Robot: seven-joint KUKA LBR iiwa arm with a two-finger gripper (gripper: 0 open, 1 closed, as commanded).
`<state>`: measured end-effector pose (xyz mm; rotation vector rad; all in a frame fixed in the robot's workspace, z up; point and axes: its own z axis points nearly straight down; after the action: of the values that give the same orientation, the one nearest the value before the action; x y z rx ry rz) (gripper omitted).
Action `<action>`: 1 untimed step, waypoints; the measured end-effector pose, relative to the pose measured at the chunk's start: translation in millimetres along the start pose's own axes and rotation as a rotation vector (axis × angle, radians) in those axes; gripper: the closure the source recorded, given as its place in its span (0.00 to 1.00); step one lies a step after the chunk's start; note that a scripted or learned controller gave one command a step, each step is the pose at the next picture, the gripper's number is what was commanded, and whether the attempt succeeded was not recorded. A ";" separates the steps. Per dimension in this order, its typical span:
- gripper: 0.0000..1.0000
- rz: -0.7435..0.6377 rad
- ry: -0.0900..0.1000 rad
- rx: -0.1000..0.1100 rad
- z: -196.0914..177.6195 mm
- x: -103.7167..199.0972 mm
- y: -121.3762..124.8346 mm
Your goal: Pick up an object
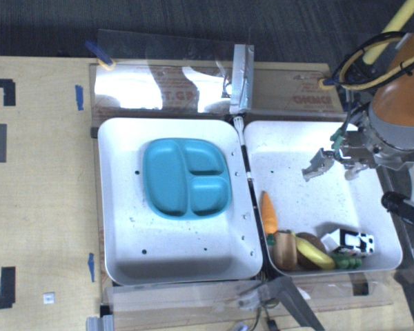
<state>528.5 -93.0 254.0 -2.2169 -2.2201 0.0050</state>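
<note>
My gripper (334, 169) hangs over the upper right part of the right bin (290, 143). Its two fingers stand apart and open, with nothing between them. Along that bin's front edge lie an orange carrot (268, 214), a brown bread-like piece (284, 249), a yellow banana (313, 252), a black-and-white toy (356, 241) and a small green item (346, 259). These objects are well below and in front of the gripper. The carrot rests against the bin's left wall.
The left bin (117, 205) holds a blue divided plate (188, 178). A clear panel with a metal strip (241, 78) stands behind the bins. Yellow and black cables (372, 54) run along the arm at the upper right.
</note>
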 end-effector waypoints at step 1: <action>0.00 -0.189 0.002 0.006 74.9 38.3 14.1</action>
<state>542.2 -54.6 179.0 -1.9935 -2.4157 0.0089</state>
